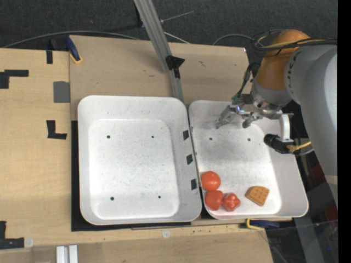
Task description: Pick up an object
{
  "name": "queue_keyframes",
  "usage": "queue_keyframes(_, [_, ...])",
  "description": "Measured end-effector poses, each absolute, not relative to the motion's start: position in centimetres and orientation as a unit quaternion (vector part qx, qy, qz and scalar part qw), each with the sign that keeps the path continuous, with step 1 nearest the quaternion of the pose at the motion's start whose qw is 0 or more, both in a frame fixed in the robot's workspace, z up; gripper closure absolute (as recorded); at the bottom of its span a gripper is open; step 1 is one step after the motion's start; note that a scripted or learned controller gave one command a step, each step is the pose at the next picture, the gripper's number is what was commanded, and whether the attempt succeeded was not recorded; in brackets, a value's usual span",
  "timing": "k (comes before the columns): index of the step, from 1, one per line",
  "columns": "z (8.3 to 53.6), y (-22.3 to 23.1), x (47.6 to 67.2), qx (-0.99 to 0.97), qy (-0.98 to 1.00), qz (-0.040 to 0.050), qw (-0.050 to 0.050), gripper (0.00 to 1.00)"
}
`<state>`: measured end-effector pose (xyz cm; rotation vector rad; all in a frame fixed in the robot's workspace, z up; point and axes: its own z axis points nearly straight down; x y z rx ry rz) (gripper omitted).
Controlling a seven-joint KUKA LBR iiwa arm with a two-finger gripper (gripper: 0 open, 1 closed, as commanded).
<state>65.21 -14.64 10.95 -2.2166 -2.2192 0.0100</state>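
The right bin [241,152] holds three red items and a waffle along its front edge. A round red tomato [210,180] lies at the front left, a second red fruit [214,200] just below it, and a small red pepper [231,202] beside that. A tan waffle piece [258,195] rests to their right. My gripper [233,118] hangs over the back of the right bin, well away from the items. Its two fingers are spread apart with nothing between them.
The left bin [131,158] sits beside the right one. A slanted metal rail [159,37] crosses the bench behind the bins. Black tape marks [54,129] dot the wooden bench at left. Cables run at the back right.
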Motion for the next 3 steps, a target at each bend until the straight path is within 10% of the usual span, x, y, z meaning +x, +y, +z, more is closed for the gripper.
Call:
queue_keyframes(1, [8.7, -14.6, 65.1, -0.706, -0.708, 0.0021, 0.001, 0.00])
queue_keyframes(2, [9.8, -14.5, 65.2, -0.706, -0.709, 0.0015, 0.000, 1.00])
queue_keyframes(3, [14.3, -14.7, 65.9, -0.707, -0.708, -0.0011, -0.001, 1.00])
